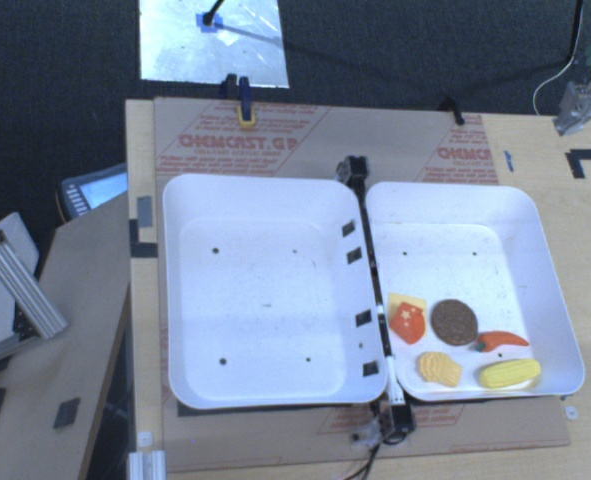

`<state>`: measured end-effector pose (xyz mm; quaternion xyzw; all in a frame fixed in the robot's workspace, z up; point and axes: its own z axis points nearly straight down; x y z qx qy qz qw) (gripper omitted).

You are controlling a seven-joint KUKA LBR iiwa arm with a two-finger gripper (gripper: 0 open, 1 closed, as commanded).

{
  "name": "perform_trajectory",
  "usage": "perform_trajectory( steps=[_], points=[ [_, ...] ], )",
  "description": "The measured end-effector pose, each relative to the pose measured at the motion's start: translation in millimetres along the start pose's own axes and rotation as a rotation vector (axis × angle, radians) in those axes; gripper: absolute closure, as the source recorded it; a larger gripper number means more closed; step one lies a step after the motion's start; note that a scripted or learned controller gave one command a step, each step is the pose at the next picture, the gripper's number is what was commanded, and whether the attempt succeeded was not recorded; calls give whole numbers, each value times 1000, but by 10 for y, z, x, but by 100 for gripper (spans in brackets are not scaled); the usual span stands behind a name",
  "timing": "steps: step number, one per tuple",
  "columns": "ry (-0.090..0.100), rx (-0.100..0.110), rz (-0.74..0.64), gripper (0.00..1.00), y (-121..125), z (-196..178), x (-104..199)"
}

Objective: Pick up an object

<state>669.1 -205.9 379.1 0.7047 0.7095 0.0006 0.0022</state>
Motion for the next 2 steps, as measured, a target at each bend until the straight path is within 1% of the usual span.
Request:
perform_trajectory(
  steps=[2],
  points=[
    [0,0,0,100,0,-113,0]
  ],
)
